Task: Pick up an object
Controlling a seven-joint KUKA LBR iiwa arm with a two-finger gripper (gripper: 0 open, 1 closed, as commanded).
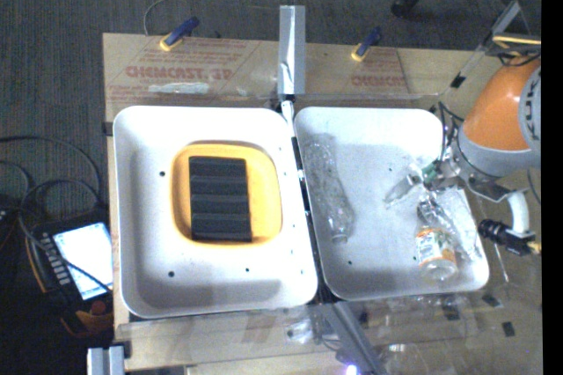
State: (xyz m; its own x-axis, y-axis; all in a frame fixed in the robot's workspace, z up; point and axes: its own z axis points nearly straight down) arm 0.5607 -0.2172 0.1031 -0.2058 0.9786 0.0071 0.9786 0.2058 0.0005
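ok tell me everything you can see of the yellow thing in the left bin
The yellow tray is a rounded-corner rectangle, plastic-looking, lying flat near the middle of the left bin. A black ribbed insert with four crosswise ridges sits inside it, covering most of its middle, so only the yellow border shows. It rests on the bin floor, clear of the walls.

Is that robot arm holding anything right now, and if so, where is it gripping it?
It cannot be told. The gripper is low over the right bin, close to clear plastic bottles, but the view doesn't show anything between its fingers.
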